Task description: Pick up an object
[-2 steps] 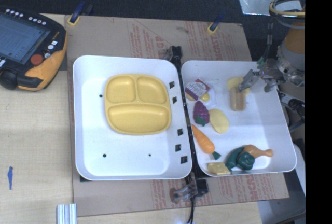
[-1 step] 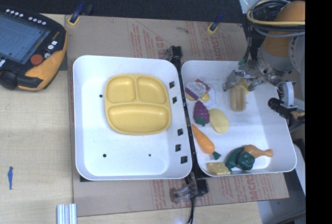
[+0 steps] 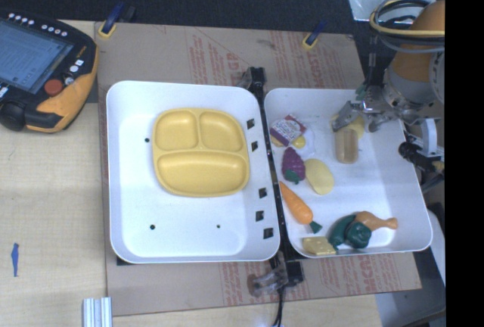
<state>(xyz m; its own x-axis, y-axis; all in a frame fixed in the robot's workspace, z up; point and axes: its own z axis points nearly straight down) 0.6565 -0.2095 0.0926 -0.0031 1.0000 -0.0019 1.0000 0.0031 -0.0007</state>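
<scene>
1. in the camera view, my tool (image 3: 357, 115) hangs over the far part of the right bin (image 3: 412, 189), with my grey arm and its orange band (image 3: 420, 34) coming in from the right edge.
2. my tool's fingers are spread apart, one toward the left and one toward the right, and they pinch nothing.
3. directly below my tool, toward the near side, a tan cylinder-shaped block (image 3: 347, 144) lies on the bin floor; its far end sits just under the fingertips, but i cannot tell whether they touch it.
4. left of my tool lies a small purple-and-white packet (image 3: 286, 129), and just nearer than that a dark purple eggplant-like toy (image 3: 293, 164).
5. beside the purple toy, nearer than my tool and a little left, is a pale yellow lemon-like piece (image 3: 320, 175).
6. further toward the near-left from my tool, an orange carrot (image 3: 296, 203) lies slanted along the bin's left wall.
7. well nearer than my tool, by the bin's front wall, sit a dark green object (image 3: 351, 232), a tan drumstick (image 3: 375, 222) touching it, and a flat yellow wedge (image 3: 319, 245).
8. far left of my tool, the left bin (image 3: 128, 189) holds a yellow divided plate (image 3: 201, 151).
9. beyond that, on the surface (image 3: 53, 197), rests a control pendant (image 3: 41, 68) with a screen.
</scene>
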